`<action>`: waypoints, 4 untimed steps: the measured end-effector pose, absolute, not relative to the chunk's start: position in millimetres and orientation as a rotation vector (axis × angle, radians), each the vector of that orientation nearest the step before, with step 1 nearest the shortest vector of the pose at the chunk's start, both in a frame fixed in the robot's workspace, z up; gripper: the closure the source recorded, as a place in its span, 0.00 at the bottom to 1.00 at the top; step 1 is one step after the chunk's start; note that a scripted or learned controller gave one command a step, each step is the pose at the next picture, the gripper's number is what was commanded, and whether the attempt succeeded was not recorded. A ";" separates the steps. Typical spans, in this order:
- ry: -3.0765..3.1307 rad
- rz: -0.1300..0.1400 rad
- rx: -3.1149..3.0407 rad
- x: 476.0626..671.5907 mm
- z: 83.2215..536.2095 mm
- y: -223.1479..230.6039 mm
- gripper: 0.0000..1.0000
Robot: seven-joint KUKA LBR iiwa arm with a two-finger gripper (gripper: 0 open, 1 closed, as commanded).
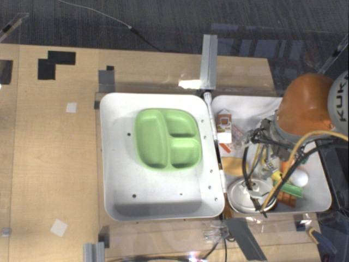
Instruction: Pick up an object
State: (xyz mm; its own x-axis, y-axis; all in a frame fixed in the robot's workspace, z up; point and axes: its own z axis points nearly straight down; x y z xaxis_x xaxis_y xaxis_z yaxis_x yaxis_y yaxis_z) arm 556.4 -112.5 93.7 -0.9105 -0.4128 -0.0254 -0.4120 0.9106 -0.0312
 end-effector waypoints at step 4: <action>3.042 -0.018 -0.604 577.6 106.0 -92.6 1.00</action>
State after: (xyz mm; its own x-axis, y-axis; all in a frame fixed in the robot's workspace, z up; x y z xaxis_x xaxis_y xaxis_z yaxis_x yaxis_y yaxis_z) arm 577.6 -92.6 106.0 -0.9235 -0.3818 -0.0370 -0.3814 0.9242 -0.0192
